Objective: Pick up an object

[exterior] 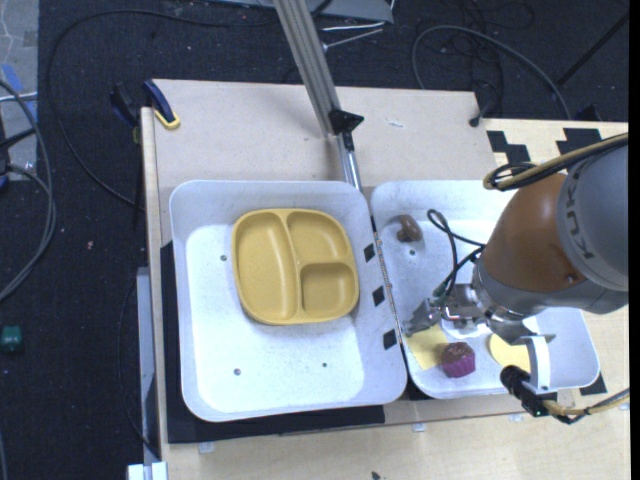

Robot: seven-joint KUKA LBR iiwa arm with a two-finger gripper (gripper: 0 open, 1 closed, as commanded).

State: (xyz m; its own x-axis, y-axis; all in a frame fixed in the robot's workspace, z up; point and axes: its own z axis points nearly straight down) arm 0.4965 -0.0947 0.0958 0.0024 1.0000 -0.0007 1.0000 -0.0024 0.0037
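Note:
In the right bin [420, 258] lie a small purple object [458, 359], a pale yellow flat piece [426, 348] beside it, another yellow piece [508, 350] further right, and a small brown object [408, 230] near the bin's back left. My gripper [452, 313] hangs low over the front of this bin, just above the purple object and the yellow piece. The arm's orange band and grey wrist cover much of the bin's right half. Nothing is visibly lifted.
The left bin [200, 298] holds a yellow three-compartment tray [295, 265]. A metal pole [310, 58] slants down from the top to the bins' rear seam. Cables trail over the arm and the dark floor around the bench.

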